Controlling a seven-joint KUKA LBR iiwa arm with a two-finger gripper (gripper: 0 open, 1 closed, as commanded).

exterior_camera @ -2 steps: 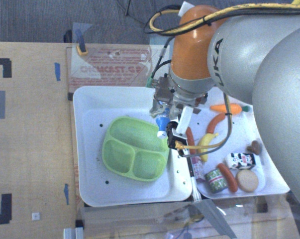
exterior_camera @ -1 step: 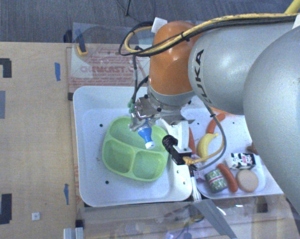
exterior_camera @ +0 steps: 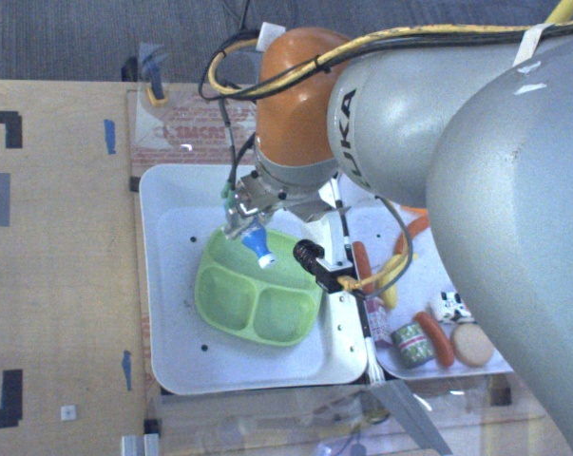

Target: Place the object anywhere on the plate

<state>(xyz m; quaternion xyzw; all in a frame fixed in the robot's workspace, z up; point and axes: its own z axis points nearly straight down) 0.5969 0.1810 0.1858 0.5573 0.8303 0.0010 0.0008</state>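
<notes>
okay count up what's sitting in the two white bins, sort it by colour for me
Green: 2, the plate and a can
Blue: 1, a small object on the plate
Red or orange: 3, sausage-shaped pieces
Yellow: 1
Tan: 1
Total: 8 visible

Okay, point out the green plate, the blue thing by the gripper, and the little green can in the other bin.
green plate (exterior_camera: pixel 231 297): camera view, left lower compartment.
blue thing (exterior_camera: pixel 258 246): camera view, its blue middle, above the plate.
green can (exterior_camera: pixel 412 344): camera view, its label side.
</notes>
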